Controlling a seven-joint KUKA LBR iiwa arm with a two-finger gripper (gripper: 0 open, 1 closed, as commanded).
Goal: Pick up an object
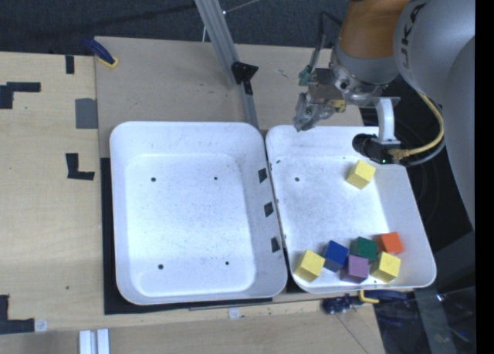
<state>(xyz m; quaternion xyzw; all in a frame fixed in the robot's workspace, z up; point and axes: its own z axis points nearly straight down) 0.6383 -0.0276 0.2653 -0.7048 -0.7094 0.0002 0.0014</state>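
Looking down on a pale wooden bench [46,214] with dark floor beyond its far edge, we've got black tape marks [73,166] scattered along the near-left side, a grey patch [86,112] farther back, and a blue-and-yellow clip [101,52] up at the far corner. A slim metal rail [216,21] slants down from the top toward the gap between the bins. Two shallow white trays sit side by side on a dark mat: the left bin [123,152] and the right bin [401,190], rims touching. In the right bin, one yellow cube [360,174] sits alone near the far-right side, well apart from a cluster at the near edge: a second yellow block [310,264], a blue cube [336,254], a green cube [363,248], a purple cube [357,267], an orange cube [391,243] and another yellow piece [388,266], all packed close. Now the arm [386,21], grey with its orange band, reaches in from the right, and the gripper [307,119] hangs over the far-left corner of the right bin, right at the rim. Whether that pincer is spread or clenched, I cannot tell from this angle; nothing is seen in it, and every cube lies in the tray
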